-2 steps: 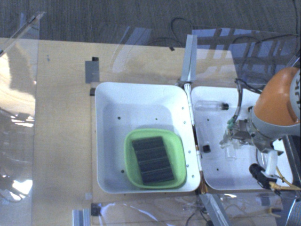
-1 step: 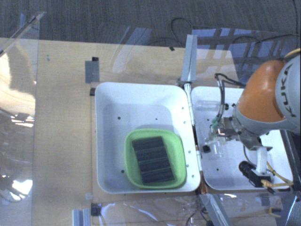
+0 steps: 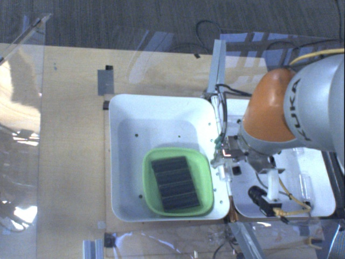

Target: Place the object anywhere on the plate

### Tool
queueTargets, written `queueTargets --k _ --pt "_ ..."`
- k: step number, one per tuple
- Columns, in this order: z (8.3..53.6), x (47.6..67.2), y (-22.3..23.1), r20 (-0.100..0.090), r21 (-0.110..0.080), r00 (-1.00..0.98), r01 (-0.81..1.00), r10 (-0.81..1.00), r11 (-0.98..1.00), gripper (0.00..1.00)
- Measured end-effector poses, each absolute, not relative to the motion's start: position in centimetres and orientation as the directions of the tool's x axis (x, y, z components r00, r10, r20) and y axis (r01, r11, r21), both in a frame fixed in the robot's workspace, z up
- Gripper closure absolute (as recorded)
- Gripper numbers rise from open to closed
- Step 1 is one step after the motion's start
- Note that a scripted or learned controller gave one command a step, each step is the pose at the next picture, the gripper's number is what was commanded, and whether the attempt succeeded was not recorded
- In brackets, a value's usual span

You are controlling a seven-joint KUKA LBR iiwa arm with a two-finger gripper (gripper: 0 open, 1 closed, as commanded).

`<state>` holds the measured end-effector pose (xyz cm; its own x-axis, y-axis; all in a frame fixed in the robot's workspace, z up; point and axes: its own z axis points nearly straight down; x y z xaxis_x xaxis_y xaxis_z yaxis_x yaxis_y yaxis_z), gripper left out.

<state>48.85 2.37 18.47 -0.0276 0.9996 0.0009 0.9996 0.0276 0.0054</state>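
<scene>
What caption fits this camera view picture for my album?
Dark ridged block on the green plate, left bin; arm over the right bin.

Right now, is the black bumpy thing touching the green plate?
Touching. The camera view shows the black ridged block lying flat on the green plate, well inside its rim.

Cannot see most of the right-hand shallow white bin (image 3: 318, 205), covered by the grey arm with its orange band (image 3: 269, 115), itself cut off by the right edge. Cannot tell how the two-finger gripper (image 3: 230, 156) stands, tucked under that band near the wall between the bins. Too faint to name a small clear cylinder-like thing (image 3: 306, 185) on the right bin's floor. Cannot see the middle of the round-cornered green plastic plate (image 3: 153, 166), covered by a dark ridged rectangular slab (image 3: 175, 183).
</scene>
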Motion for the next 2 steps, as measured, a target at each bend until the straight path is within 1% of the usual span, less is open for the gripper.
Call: queueTargets --k 1,2 --pt "18.49 48.77 7.92 0.001 0.005 -0.185 0.983 0.983 0.185 1.00" --pt "18.50 48.78 7.89 0.001 0.005 -0.184 0.983 0.983 0.184 0.00"
